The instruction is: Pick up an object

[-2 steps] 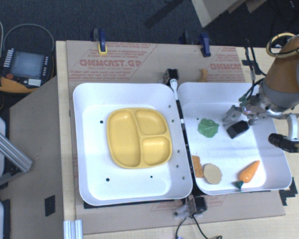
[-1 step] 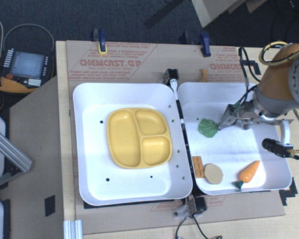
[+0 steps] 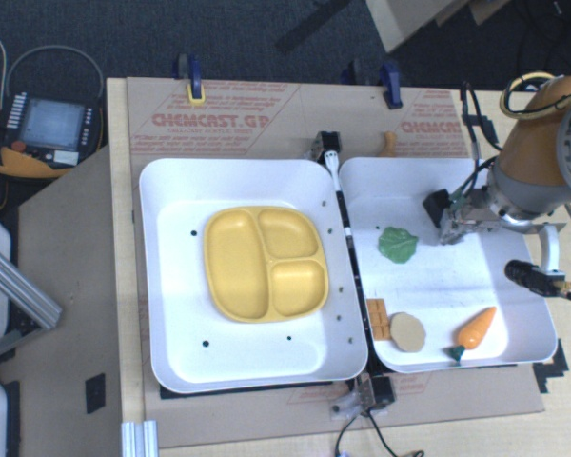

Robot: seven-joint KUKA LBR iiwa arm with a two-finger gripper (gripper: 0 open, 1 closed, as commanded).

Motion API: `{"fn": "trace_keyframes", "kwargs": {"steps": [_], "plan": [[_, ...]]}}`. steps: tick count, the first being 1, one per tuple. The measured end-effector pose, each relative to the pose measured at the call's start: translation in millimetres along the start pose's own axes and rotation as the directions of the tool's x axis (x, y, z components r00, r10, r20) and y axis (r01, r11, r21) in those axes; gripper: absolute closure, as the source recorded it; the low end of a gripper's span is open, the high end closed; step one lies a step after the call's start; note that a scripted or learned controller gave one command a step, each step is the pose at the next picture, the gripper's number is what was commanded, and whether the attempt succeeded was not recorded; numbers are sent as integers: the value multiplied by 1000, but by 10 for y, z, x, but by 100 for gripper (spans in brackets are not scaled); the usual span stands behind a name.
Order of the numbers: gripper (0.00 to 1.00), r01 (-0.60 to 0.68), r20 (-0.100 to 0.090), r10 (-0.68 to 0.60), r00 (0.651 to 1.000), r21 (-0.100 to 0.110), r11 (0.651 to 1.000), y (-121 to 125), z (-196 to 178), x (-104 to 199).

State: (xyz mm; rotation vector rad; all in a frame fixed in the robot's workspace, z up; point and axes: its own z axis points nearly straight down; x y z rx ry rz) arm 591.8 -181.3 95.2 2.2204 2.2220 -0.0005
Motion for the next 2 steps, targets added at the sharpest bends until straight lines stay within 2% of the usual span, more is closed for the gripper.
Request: {"fn": "trace_keyframes", "kwargs": {"steps": [2], "plan": [[100, -1, 1, 1, 1000, -3, 1000, -72, -1171, 11]]}}
